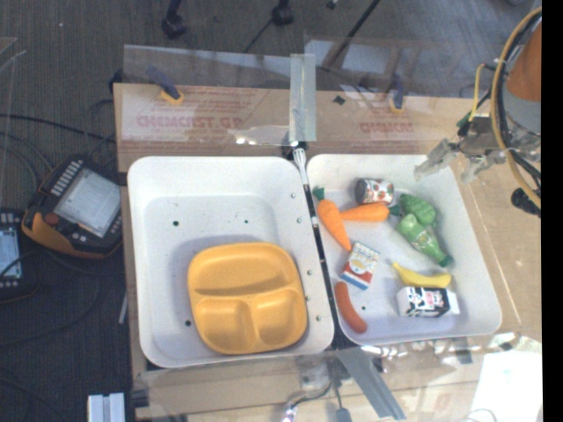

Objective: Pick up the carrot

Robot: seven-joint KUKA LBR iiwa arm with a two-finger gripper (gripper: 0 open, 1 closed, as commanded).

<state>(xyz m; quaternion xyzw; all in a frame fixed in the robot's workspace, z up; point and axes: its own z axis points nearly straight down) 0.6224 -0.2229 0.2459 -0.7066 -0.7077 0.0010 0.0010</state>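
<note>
Carrot (pixel 332 224) against right bin's (pixel 475 236) left wall.

Both bins (pixel 145 236) white. Divided plate (pixel 248 295) yellow-orange. Carrot (pixel 332 223) orange, a second carrot (pixel 364 213) likewise. Bottle (pixel 422 238) green. Banana (pixel 420 276) yellow. Sausage (pixel 349 307) red-orange.

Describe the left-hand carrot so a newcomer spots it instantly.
Look in the right bin, along its left wall. The carrot lies there slanted, green stub at its upper end. A second carrot lies level beside it, and the red sausage lower down has no green.
</note>
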